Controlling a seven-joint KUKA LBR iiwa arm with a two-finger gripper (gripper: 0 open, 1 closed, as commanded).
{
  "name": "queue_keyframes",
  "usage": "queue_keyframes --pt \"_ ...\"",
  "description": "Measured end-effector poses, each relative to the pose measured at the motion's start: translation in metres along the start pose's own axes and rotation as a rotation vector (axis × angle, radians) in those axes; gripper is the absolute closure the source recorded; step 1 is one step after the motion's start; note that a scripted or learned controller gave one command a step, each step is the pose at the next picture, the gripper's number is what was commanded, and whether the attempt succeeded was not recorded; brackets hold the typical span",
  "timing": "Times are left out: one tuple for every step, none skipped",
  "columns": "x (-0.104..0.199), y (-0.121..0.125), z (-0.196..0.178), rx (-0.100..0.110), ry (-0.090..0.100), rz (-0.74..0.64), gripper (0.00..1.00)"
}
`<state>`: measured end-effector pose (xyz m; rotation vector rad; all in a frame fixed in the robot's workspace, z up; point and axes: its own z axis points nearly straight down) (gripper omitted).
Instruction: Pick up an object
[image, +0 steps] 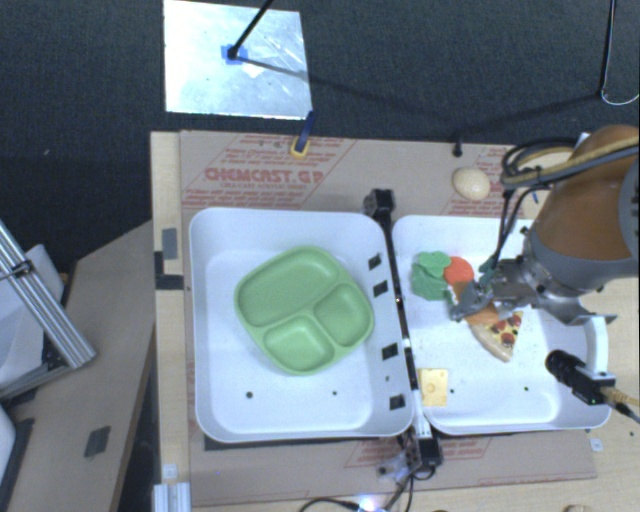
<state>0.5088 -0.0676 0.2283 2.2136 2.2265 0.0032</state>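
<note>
Gripper (468, 303) is down in the right bin (530, 412), tips low at the cluster of toy food near the bin's upper left. Fingers look narrow, close together, but the view is too small and blurred to say whether anything sits between them, so can't tell if it holds a thing. Tips are right at the near end of the pizza slice (498, 333), touching or just above it. Just beside the tips on the left: orange-red round piece (459, 270) and the green leafy piece (431, 274), those two touching each other. Pizza slice lies flat, running down and right from the gripper, crust end toward the bin's right side. Small yellow square (434, 385) lies flat near the bin's lower left corner, well apart from the gripper. Arm's orange band (585, 220) and grey wrist cover the bin's upper right. Left bin (225, 400) holds a green divided plate (303, 308), three compartments, sitting flat near centre. On the board behind the right bin, a beige egg-shaped object (471, 182).
</note>
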Motion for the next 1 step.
queue_keyframes --pt "-0.0151 0.0048 0.0066 0.001 -0.001 0.006 1.00"
